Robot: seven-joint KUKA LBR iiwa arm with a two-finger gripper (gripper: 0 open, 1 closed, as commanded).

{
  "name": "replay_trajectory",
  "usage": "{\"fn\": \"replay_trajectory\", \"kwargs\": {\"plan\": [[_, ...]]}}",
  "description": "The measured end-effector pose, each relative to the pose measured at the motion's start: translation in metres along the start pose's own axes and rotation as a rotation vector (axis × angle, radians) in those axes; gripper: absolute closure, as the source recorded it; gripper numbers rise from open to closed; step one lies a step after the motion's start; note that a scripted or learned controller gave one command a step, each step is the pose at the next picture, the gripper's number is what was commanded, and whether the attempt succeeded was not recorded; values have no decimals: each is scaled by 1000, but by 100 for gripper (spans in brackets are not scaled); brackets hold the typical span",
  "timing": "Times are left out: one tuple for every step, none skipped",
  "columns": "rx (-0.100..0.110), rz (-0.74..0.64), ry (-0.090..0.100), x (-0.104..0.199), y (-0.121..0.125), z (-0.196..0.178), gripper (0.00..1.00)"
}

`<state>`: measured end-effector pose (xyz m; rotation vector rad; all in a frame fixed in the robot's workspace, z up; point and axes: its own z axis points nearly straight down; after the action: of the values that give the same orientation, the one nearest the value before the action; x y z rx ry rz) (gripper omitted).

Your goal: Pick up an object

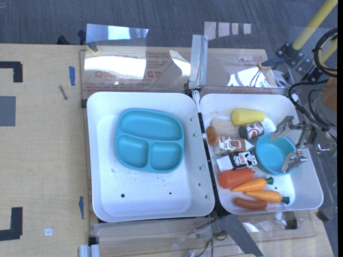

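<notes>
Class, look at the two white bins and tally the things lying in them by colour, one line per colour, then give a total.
Blue: 2, the plate and the bowl
Yellow: 1, the lemon
Orange: 2, the carrots
Red: 2, the pepper and the sausage
Total: 7

Looks like a robotics lab or test bench, not anybody's kitchen. Plain plywood bench top (37,159) marked with black tape squares (12,71) and bits of blue tape (72,75). Two shallow white bins (107,197) bolted side by side, with clear plastic sheets (134,63) standing behind them and throwing glare. Grey carpet-like floor (161,4) beyond the bench. Loose black cables (308,108) and metal hardware bunched at the right edge, plus a yellow pole (320,16) slanting in. Toy food in the right bin: plastic carrots (252,185), a tiny can (252,129), little cartons (235,144). A blue sectioned plate (150,140) in the left one. All props, staged setup for sure.
</notes>
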<state>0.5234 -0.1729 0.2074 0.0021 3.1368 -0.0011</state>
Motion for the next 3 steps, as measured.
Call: {"fn": "replay_trajectory", "kwargs": {"plan": [[2,-206,-5,-79,27,98,0],[5,-172,-11,-101,47,115,0],[4,-143,-13,-69,59,114,0]]}}
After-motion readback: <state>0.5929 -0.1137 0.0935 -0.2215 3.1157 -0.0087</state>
